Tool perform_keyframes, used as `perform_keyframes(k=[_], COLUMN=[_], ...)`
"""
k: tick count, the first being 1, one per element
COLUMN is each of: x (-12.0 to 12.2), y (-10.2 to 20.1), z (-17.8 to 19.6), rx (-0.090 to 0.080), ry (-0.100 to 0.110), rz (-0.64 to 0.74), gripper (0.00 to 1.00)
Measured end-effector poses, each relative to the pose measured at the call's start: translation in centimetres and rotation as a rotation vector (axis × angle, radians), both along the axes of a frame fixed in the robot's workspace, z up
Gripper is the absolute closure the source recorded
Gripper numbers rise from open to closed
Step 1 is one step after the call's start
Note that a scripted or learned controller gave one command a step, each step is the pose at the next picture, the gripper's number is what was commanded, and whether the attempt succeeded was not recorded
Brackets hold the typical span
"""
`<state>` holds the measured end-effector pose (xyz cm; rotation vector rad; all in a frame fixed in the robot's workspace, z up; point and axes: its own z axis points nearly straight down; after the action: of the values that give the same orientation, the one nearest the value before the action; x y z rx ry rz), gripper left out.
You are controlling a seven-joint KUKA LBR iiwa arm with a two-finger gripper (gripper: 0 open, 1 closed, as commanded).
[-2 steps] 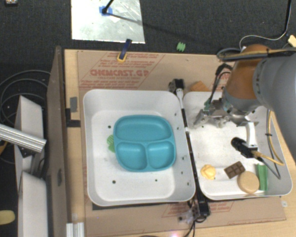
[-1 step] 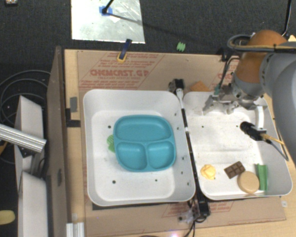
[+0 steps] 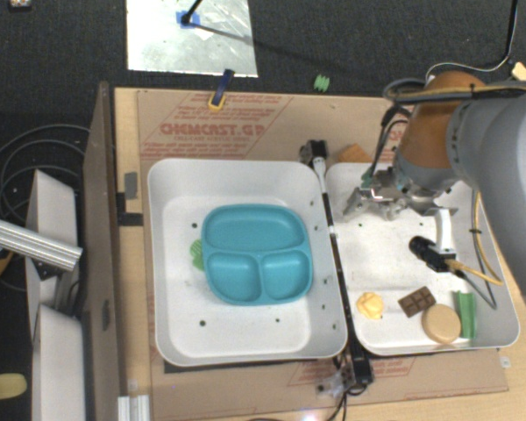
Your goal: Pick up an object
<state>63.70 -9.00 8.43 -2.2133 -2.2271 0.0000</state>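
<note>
Camera view: yellow piece [image 3: 370, 304] below tool [image 3: 372, 205]

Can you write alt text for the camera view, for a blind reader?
A grey robot arm reaches in from the right, its gripper over the right white bin, which holds a yellow piece, brown block, tan disc and green stick. The left bin holds a blue divided tray.

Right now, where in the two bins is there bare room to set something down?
Right white bin: bare floor between the gripper and the yellow lump; its front is crowded: brown block, tan round disc, green stick. Left white bin: bare strips behind and in front of the teal divided plate.
</note>
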Motion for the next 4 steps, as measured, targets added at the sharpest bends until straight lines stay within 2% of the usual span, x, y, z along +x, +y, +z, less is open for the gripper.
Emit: perform_keyframes(k=[1, 2, 3, 4], x=[-7.9, -1.6, -1.7, -1.6], y=[-3.6, -10.1, -9.8, -9.8], z=[-0.1, 0.2, 1.2, 2.3], rx=[-0.001, -0.006, -0.003, -0.004], ry=[0.005, -0.01, -0.007, -0.011], rz=[-0.01, -0.007, -0.005, -0.004], gripper=[0.0, 0.0, 1.0, 1.0])
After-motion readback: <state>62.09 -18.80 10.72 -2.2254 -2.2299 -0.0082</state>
